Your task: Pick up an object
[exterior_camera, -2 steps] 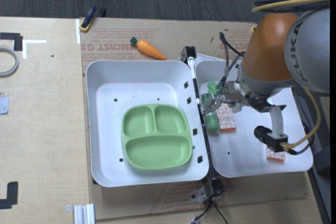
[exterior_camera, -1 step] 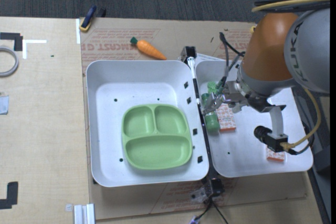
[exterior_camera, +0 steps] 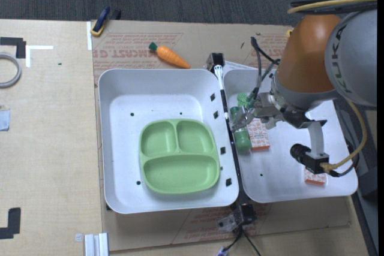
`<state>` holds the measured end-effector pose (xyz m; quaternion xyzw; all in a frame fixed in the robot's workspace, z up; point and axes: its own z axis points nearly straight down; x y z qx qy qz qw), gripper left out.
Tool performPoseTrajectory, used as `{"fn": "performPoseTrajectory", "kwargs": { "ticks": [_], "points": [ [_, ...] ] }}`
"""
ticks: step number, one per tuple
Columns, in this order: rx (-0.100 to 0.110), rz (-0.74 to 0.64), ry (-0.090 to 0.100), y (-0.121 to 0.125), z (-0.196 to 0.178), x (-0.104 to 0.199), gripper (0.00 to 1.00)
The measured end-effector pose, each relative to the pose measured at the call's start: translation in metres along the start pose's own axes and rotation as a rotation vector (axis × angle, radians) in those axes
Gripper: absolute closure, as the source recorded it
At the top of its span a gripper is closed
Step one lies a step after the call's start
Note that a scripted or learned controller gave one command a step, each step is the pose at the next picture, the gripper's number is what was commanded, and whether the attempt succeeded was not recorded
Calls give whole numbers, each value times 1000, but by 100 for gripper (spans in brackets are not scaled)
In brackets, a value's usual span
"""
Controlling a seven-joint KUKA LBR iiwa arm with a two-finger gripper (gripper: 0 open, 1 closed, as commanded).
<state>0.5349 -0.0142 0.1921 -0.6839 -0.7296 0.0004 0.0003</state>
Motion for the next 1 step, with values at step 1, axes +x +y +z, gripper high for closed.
{"fn": "performPoseTrajectory", "kwargs": {
  "ticks": [1],
  "points": [
    [0, 0, 0, 0, 0, 0, 0]
  ]
}}
